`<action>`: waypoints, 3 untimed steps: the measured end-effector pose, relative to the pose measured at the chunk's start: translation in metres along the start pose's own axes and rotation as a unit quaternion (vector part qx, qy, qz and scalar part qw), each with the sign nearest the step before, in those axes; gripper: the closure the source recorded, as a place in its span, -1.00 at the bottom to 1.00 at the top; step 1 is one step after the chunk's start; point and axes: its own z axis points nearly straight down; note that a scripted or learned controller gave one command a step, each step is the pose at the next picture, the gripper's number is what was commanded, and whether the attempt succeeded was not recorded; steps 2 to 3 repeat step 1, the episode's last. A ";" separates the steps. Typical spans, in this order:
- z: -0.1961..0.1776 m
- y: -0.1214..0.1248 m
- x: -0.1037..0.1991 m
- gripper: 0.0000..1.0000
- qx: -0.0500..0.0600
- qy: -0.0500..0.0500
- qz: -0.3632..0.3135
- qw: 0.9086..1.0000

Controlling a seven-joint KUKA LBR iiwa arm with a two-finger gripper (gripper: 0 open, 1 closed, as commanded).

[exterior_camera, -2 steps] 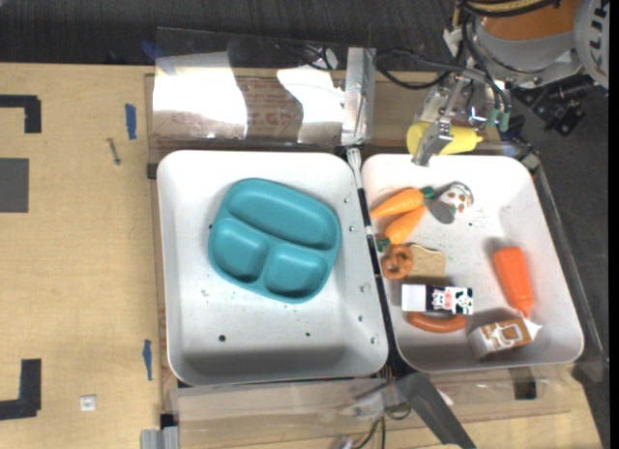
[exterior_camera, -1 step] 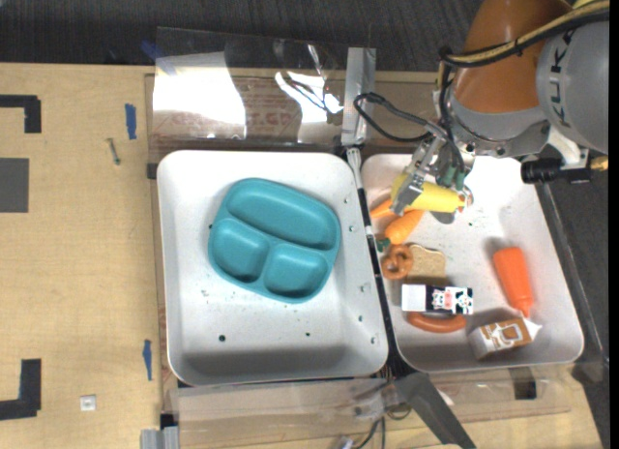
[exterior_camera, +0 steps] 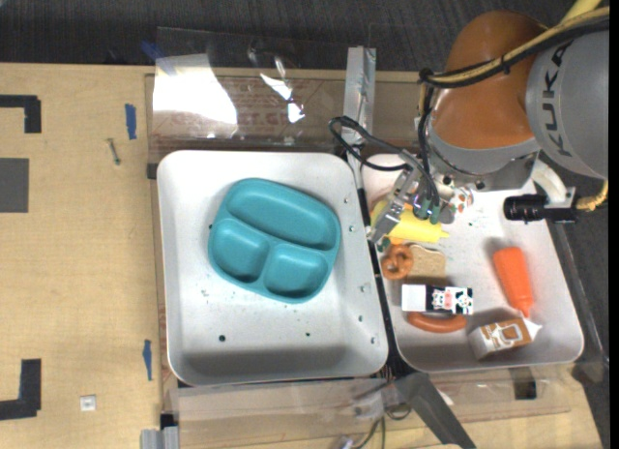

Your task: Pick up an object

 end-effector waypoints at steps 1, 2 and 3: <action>-0.007 0.051 -0.001 1.00 0.000 -0.001 -0.059 0.998; -0.007 0.051 -0.001 1.00 0.000 -0.001 -0.059 0.998; -0.007 0.051 -0.001 1.00 0.000 -0.001 -0.059 0.998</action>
